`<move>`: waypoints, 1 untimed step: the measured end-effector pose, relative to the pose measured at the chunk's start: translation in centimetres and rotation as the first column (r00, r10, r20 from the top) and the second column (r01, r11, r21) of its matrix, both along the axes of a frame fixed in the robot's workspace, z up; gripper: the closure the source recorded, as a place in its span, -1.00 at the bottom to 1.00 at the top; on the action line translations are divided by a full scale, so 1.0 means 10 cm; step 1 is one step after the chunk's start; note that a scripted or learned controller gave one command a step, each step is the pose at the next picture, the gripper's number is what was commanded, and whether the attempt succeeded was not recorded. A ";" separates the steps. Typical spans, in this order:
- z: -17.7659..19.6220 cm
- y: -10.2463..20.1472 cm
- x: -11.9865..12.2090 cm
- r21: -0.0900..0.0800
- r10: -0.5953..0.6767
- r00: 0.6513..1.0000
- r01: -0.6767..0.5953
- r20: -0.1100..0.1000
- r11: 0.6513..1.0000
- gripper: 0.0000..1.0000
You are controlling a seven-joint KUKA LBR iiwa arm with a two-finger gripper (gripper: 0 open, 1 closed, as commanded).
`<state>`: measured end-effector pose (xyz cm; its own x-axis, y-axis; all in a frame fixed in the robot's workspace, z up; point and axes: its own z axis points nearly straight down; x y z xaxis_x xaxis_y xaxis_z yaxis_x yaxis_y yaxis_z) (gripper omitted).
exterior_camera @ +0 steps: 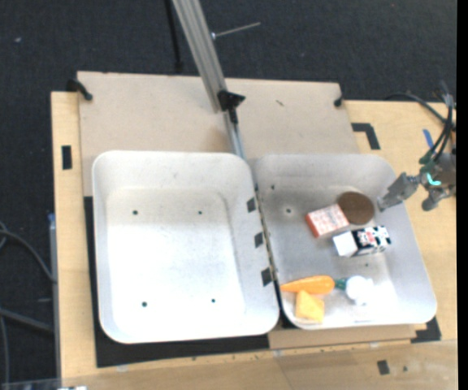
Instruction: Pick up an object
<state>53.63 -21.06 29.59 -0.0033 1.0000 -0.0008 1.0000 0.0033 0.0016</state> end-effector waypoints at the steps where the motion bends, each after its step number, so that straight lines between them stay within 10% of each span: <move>1: 0.00 0.00 0.00 0.000 0.000 1.000 0.000 0.001 1.000 -1.00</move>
